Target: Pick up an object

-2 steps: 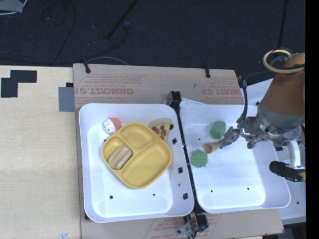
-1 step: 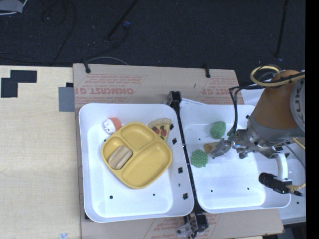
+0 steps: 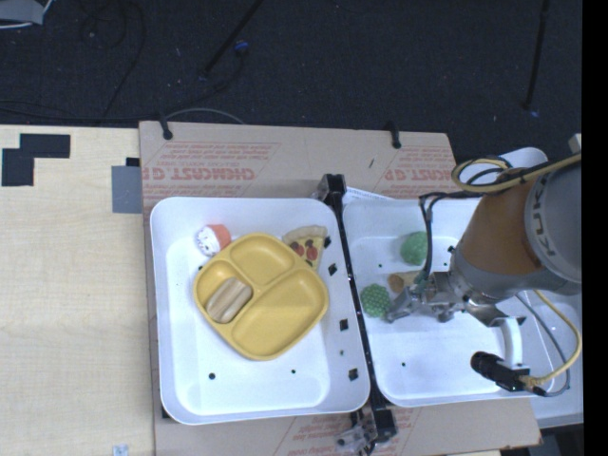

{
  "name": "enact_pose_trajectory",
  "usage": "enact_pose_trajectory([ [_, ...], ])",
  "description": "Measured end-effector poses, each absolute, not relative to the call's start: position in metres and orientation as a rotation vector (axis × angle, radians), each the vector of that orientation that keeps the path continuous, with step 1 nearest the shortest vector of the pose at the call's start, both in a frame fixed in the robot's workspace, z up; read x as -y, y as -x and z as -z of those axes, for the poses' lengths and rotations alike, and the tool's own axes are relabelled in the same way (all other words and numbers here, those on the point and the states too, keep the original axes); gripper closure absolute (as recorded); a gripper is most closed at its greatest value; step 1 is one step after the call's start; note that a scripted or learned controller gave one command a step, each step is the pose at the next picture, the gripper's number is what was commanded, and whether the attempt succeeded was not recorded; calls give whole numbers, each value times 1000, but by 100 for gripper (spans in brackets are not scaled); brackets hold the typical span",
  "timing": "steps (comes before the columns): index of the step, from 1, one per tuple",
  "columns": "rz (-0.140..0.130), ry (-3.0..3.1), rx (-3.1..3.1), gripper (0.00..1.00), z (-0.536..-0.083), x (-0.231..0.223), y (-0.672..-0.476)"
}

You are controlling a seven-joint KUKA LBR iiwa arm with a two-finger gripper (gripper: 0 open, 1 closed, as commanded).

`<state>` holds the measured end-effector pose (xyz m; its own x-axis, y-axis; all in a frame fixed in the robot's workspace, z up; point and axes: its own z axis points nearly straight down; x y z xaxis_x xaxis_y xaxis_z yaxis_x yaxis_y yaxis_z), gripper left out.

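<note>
The gripper (image 3: 397,309) reached into the right bin (image 3: 432,378) from the right, low over its floor, and pointed toward the divider between the two bins. Just beyond its tip, on the side toward the left bin, lay a dark green ball (image 3: 374,299) with a bumpy surface, touching or very nearly touching the metal; which of the two could not be told. Whether the gripper was released or clenched could not be judged either, since the wrist and the ball crowded the tip together.

A second, paler green ball (image 3: 413,248) sat farther up the bin, apart from the gripper, and a small brownish scrap (image 3: 401,280) lay between the two balls. The bumpy ball seemed the likeliest target, being nearest and straight ahead along the gripper's line of reach. Both balls were round, so neither offered a long axis to align with.

The left bin (image 3: 180,369) held a yellow divided plate (image 3: 275,316) of smooth plastic, set at a diagonal, with a tan bread-like piece (image 3: 227,299) in one compartment. A toy pizza slice (image 3: 306,243) lay just beside the plate's upper edge, and a small orange and white toy (image 3: 213,239) near its upper left. Both bins rested on cardboard (image 3: 285,164) on the bench (image 3: 66,302).
</note>
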<state>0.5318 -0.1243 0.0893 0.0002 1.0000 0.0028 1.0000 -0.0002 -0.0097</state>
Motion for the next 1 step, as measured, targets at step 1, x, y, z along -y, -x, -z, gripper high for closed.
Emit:
enact_pose_trajectory([
  [1, -5, 2223, 2212, 100, -103, 126, -533],
])
